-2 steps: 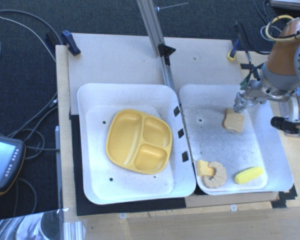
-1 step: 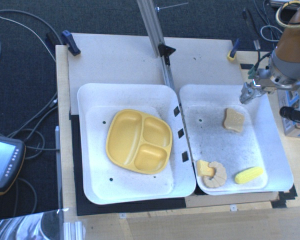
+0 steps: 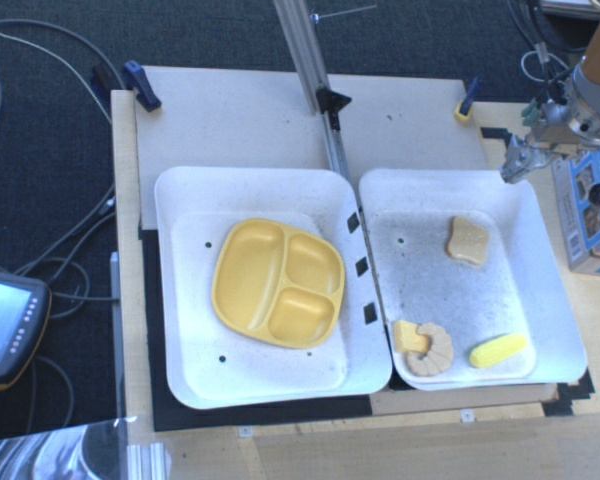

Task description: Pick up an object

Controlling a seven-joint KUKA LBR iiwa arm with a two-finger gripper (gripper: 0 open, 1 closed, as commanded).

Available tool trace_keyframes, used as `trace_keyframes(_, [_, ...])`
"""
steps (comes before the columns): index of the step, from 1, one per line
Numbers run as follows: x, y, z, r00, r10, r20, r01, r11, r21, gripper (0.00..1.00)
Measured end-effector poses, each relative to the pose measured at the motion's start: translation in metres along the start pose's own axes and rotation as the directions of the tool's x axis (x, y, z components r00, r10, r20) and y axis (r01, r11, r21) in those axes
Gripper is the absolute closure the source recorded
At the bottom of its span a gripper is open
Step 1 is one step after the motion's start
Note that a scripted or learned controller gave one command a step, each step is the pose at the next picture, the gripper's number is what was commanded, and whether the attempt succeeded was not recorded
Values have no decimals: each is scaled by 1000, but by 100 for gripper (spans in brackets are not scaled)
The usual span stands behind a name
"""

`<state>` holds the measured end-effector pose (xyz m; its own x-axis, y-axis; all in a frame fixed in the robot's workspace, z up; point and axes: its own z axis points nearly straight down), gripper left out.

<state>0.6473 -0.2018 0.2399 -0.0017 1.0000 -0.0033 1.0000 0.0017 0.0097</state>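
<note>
Up at the right bin's (image 3: 540, 208) far corner hovers the tool (image 3: 513, 165), grip unclear; bread slice (image 3: 468, 240) lies below-left, apart.

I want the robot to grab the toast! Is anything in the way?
Nothing visible blocks it. The tan toast-shaped piece lies alone in the right white bin; the metal two-finger gripper hangs over that bin's upper right corner.

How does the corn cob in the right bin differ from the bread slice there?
The corn cob is bright yellow and elongated; the bread slice is tan and squarish. The corn cob lies near the bin's front edge, the bread slice toward its back. Both lie loose in the right bin, apart from the gripper.
</note>
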Motion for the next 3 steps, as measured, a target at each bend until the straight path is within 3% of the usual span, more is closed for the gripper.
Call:
trace_keyframes(1, [0,2,-37,1000,0,-1,0,1000,3,100])
trace_keyframes(3, [100,-18,-47,1000,-5,-7,5,1000,11,100])
